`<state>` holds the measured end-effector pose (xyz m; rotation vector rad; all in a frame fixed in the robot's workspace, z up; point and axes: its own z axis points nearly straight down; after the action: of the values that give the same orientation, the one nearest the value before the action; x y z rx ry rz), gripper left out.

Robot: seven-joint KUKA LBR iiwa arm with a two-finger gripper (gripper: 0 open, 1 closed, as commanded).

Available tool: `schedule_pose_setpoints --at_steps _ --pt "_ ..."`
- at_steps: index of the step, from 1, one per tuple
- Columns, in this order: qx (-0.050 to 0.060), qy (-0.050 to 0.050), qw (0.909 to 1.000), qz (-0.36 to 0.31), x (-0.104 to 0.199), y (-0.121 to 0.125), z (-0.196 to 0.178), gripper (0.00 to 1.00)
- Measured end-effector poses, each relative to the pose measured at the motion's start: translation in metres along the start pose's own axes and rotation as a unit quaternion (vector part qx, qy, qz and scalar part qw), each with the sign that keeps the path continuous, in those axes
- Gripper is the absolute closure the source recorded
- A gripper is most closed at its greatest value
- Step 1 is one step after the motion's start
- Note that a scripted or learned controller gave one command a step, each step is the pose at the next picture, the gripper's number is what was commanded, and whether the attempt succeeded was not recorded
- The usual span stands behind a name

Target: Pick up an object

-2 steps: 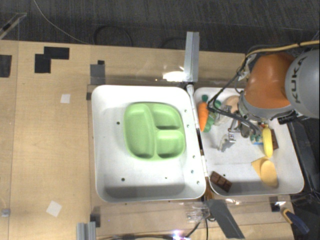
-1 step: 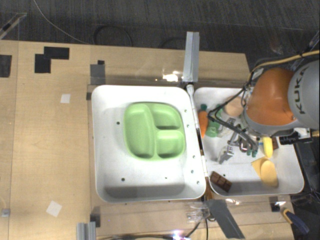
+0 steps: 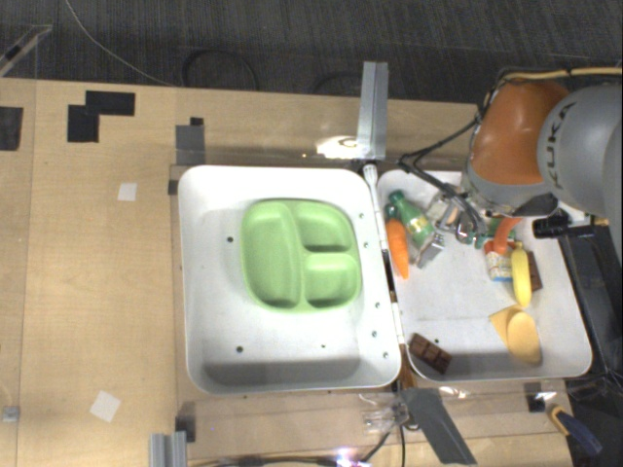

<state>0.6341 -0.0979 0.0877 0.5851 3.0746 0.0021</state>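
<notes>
While lying in right bin (image 3: 574, 358) | carrot (image 3: 397, 247): orange, tapered

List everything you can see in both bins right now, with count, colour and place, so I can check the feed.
Bins: 2, white, side by side on the bench.
Divided tray: 1, green, middle of the left bin.
Carrot: 1, orange, right bin, by its left wall.
Bottle: 1, green, right bin, upper left.
Banana: 1, yellow, right bin, right side.
Chocolate piece: 1, brown, right bin, near left corner.
Rounded item: 1, yellow-orange, right bin, near right.
Gripper: 1, metallic, low over the right bin beside the bottle.
Arm: 1, grey and orange, from the right.
</notes>
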Motion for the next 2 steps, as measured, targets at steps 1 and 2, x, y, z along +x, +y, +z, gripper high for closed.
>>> schedule_pose_setpoints --at_steps 1,2 --pt "0.006 -0.004 0.9997 -0.023 0.018 -0.004 -0.002 0.0" --pt "0.002 -0.002 0.9999 -0.014 0.029 -0.012 -0.002 0.0"
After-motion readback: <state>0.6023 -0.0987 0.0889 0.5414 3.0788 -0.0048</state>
